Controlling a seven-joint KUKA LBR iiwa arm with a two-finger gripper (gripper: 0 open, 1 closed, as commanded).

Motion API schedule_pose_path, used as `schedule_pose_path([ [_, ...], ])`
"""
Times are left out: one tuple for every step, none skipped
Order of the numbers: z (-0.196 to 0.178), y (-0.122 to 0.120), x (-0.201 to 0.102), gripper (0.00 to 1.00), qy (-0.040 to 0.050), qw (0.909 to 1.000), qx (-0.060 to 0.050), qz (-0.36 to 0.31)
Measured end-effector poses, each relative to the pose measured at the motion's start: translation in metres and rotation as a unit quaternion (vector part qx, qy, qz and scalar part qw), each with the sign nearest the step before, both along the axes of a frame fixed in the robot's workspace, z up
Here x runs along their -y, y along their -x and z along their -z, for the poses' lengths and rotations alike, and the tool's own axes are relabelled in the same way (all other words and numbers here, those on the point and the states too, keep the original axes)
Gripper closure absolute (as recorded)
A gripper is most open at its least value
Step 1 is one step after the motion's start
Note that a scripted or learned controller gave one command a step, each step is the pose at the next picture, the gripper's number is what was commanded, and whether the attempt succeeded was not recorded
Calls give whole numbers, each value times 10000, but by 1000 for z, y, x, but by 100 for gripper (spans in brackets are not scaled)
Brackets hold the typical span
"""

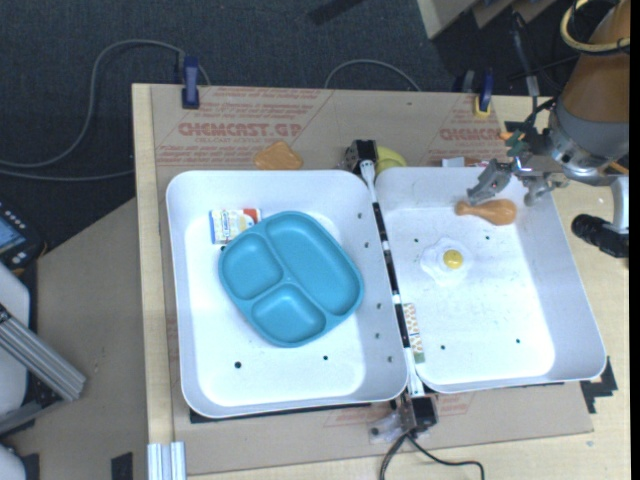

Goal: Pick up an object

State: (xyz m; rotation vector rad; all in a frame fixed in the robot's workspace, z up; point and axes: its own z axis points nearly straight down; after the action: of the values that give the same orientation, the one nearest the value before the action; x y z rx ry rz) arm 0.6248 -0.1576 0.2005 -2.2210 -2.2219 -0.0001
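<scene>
An orange-brown toy drumstick point(487, 209) lies at the far end of the right bin point(520, 338). A toy fried egg point(446, 261) rests a little nearer, toward that bin's middle. My gripper point(513, 182) hangs just above and slightly right of the drumstick, at the bin's far right corner. It is open, its fingers point(489, 181) spread with nothing between them. In the left bin point(200, 348) a blue divided plate point(289, 277) lies flat, with a small white and red packet point(231, 223) beside its far left edge.
An orange piece point(278, 155) and a yellow-green object point(389, 158) lie on the board behind the bins. A black clip point(362, 153) sits at the far end of the seam between the bins. The near half of the right bin is bare white floor.
</scene>
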Motion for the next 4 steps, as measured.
schedule_pose_path([
  [103, -44, 3, 0, 5, 10000, 24, -14],
  [109, -45, -18, 0, 22, 10000, 51, -15],
  [115, -42, 20, 0, 12, 10000, 17, 12],
  [104, -43, 18, 100, 15, 10000, 30, -4],
])
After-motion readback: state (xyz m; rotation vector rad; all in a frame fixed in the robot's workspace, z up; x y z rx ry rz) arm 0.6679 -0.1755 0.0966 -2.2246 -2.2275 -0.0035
